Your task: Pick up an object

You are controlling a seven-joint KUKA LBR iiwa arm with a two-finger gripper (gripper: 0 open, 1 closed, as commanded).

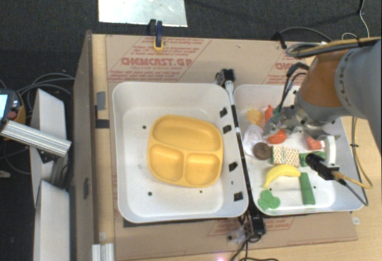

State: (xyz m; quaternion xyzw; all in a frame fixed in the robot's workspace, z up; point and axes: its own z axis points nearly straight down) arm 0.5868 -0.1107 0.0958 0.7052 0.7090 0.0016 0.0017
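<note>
Over the right-hand bin (343, 134), the gripper (285, 124) is seen lowered among a cluster of small items; whether its jaws are spread or pressed together cannot be told, as the wrist hides them. Nothing is seen held. Directly below the jaws, an orange-red piece (278, 138) is noted, with a brown round object (261, 150) just beside it. Further below, a yellow banana (282, 174), a green block (307, 188) and a green broccoli-like piece (269, 199) are recorded. Well to the left of the jaws, a yellow divided tray (184, 150) is found lying in the left-hand bin (128, 134).
</note>
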